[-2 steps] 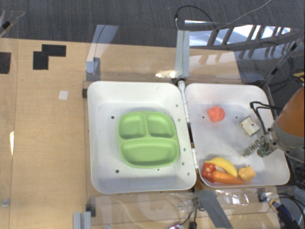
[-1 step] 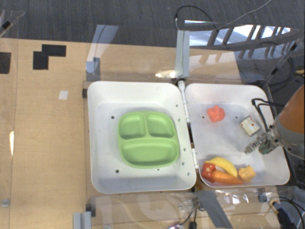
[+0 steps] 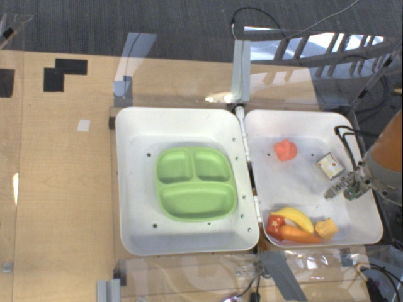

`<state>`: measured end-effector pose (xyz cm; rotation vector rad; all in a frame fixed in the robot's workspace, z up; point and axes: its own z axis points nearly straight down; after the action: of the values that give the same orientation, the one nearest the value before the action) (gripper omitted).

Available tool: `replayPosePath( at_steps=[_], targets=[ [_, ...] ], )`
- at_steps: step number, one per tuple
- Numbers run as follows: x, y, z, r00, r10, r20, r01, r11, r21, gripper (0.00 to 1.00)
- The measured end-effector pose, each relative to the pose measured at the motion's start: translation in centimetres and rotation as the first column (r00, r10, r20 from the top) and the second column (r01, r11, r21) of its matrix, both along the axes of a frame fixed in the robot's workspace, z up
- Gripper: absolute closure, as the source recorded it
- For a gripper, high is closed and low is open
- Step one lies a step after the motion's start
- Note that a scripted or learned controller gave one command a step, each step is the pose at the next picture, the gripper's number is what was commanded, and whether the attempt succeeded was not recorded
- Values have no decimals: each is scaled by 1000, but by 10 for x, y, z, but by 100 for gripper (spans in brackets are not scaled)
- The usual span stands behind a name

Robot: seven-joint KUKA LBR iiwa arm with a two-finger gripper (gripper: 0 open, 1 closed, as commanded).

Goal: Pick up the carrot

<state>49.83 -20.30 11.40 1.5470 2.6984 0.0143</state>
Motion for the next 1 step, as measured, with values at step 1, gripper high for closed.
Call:
replayPosePath(
  at_steps=[1],
  targets=[
    [-7, -3, -24, 905, -426, -20, 426, 905, 11, 100]
  ],
)
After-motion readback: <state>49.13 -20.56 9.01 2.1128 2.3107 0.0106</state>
